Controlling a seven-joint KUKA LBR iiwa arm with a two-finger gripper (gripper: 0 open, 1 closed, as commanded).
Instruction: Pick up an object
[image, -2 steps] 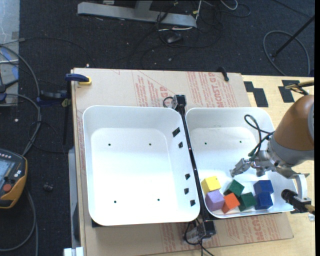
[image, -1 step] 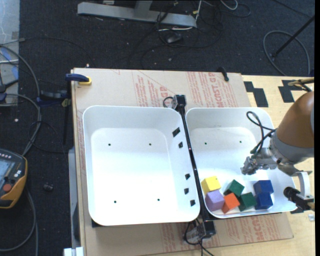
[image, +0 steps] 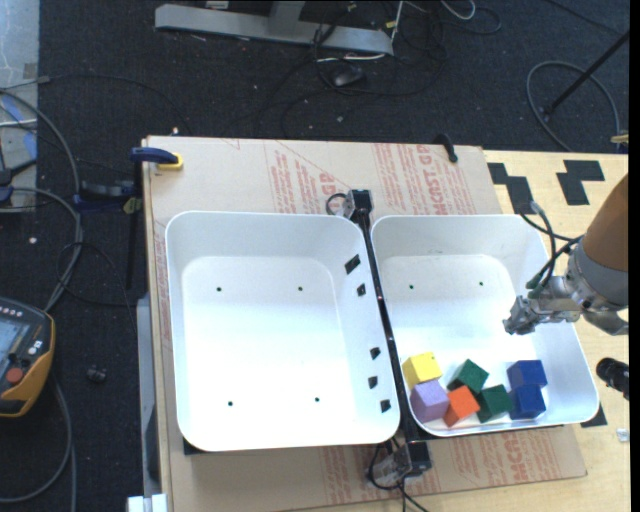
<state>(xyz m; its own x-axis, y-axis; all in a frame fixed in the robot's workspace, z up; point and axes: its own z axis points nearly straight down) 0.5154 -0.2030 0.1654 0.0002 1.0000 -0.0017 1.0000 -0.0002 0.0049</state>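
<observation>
Left bin (image: 190, 250), centre-left of frame: white, shallow, four small dark dots on its floor

Right bin (image: 440, 240), touching it along a black seam with four black clips; blocks sit in a cluster at its lower edge, lower right of frame

Blocks, small solid-colour pieces, matte, left to right:
- yellow cube (image: 422, 367), 1
- purple cube (image: 430, 399), 1, just below yellow, touching it
- orange cube (image: 462, 404), 1, beside purple
- green blocks (image: 468, 377), 2, one above orange, one right of it at (image: 493, 401)
- blue blocks (image: 526, 376), 2, stacked-looking pair at far right of cluster, lower one at (image: 528, 401)
Total 7, all packed touching or near-touching

Gripper (image: 522, 318): right side of frame, over the right bin, above the blue blocks and apart from the cluster. Nothing visible between the fingers; can't tell if they're spread or closed, too small and blurred

Board under the bins has red printed lettering, mirrored/upside down, not readable. Blue clamp (image: 155, 157) at the board's upper-left corner
</observation>
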